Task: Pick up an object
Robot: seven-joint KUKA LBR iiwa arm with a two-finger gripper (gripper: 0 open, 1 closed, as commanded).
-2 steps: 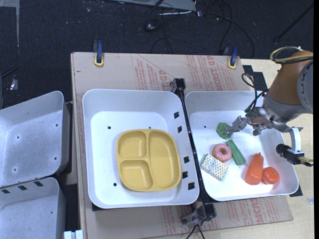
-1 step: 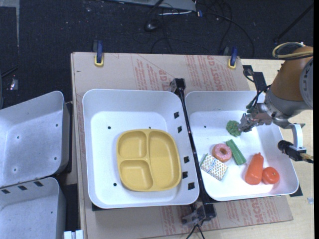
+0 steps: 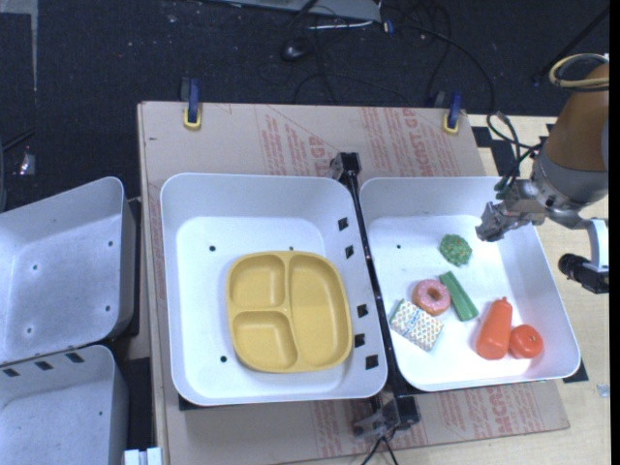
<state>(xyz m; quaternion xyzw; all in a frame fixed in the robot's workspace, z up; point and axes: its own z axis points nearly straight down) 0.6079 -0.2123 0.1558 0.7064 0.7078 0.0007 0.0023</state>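
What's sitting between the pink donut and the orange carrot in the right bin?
A green cucumber, lying slantwise right beside the donut, with bare bin floor before the carrot, seen from the overhead camera.

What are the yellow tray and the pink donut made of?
The yellow tray looks like matte moulded plastic: one even colour, rounded dividers. The pink donut seems a toy, plastic or rubber perhaps; its smooth, evenly coloured surface leaves that open.
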